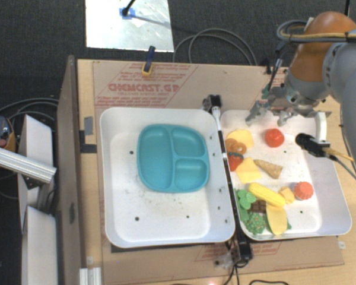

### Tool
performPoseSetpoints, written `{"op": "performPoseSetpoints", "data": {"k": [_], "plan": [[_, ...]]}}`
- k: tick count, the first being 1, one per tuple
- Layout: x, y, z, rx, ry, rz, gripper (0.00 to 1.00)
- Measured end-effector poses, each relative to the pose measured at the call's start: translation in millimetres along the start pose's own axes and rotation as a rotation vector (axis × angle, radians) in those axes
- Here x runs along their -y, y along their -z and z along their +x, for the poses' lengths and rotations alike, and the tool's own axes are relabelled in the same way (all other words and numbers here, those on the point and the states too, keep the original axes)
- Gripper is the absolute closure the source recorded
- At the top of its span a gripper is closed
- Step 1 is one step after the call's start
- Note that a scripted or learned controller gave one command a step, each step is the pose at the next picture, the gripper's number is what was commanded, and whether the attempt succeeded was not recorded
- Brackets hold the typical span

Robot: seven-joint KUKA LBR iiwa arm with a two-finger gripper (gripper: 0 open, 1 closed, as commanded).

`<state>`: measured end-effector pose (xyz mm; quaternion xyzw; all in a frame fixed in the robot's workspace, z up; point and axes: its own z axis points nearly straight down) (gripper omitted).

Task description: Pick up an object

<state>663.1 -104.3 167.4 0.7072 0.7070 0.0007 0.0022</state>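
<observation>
gripper (267, 113) hung over the far edge of the right bin (335, 209), fingers spread wide, nothing between them. just below it in that bin: a round red tomato (275, 138); further toward the camera a yellow cheese wedge (247, 170), a tan cone-shaped piece (268, 168), a smooth yellow banana (267, 194) and green toy food (249, 203). to its left, the left bin (121, 212) held a glossy teal divided plate (172, 158).

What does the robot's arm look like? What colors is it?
The arm is smooth, round and grey, with a shiny orange band above the wrist. Thin dark cables loop beside it. Its gripper is grey metal with thin fingers.
</observation>
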Motion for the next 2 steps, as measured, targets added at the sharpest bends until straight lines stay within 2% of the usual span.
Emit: {"op": "performPoseSetpoints", "data": {"k": [1, 2], "plan": [[-5, -76, -45, 0.0, -0.001, 0.004, 0.0], [-7, -61, -43, 0.001, 0.005, -0.002, 1.0]]}}
